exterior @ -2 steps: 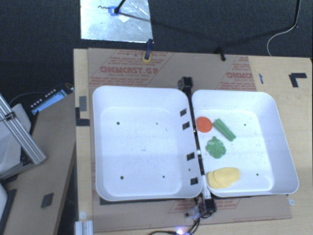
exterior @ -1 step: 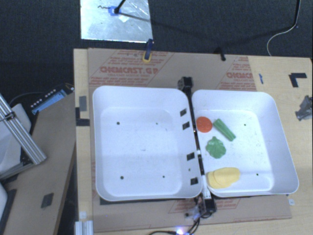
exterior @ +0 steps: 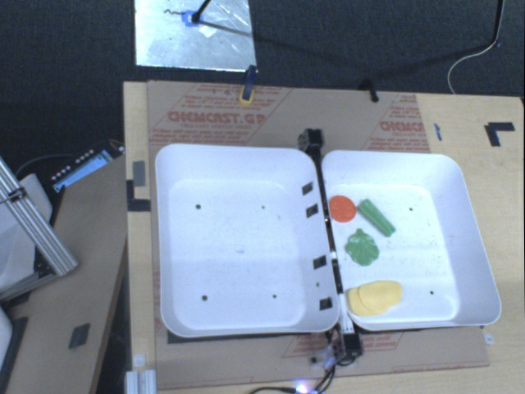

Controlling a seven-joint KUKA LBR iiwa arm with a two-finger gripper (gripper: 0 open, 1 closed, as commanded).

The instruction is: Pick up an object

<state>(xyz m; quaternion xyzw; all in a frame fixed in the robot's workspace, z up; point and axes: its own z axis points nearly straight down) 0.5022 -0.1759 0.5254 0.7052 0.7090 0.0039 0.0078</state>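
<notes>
Several small objects lie in the right bin, all close to its left wall. An orange-red disc sits nearest the divider. Beside it on the right lies a green elongated piece, slanted. Below them rests a green leafy-shaped piece. A yellow rounded object lies at the bin's front left corner.
The left bin stands beside the right one, joined by a dark clipped divider. Both rest on a cardboard sheet on the bench. A shiny metal plate lies at the back, and an aluminium frame stands at far left.
</notes>
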